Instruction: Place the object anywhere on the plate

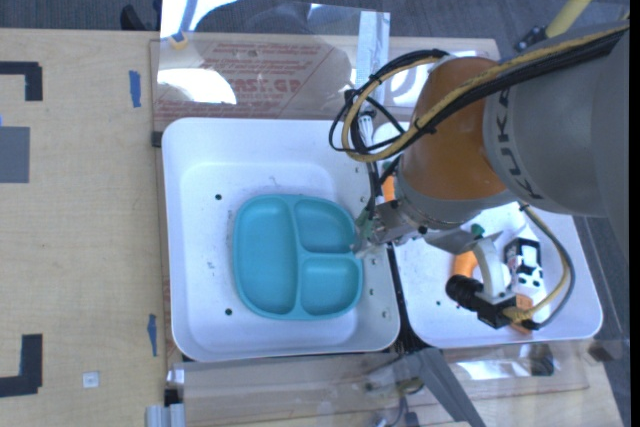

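A smooth matt teal plastic plate lies in a glossy white plastic bin on pale wood bench.

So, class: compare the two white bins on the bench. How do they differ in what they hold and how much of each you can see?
The left bin holds a teal divided plate; the right bin holds small orange, black and white items. The left bin is almost fully in sight; the right bin is largely covered by the grey and orange arm. Both are shallow, white and sit side by side.

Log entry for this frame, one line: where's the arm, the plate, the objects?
arm: over the seam between bins | plate: left bin, nothing on it | objects: right bin | task: not done
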### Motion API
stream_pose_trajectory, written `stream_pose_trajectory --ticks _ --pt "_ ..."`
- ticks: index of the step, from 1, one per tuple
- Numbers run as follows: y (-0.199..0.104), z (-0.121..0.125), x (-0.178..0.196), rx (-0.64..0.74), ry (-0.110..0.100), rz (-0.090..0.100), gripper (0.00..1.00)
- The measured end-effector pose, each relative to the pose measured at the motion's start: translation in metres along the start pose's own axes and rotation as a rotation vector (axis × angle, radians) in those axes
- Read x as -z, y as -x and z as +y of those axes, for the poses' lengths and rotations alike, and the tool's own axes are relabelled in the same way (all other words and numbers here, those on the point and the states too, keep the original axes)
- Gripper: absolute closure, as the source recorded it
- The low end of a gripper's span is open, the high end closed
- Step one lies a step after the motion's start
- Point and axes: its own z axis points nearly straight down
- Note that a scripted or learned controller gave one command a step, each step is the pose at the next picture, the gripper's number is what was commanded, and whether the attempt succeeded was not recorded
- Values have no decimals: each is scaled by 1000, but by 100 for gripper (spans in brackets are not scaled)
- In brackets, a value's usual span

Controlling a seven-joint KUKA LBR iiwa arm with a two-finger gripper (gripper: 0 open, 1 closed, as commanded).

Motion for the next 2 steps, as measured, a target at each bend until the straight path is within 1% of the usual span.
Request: stream_pose_trajectory --ticks 1,2 --pt "24 -30 -1 295 -2 0 100" --pt "-4 -11 -1 325 2 -2 100"
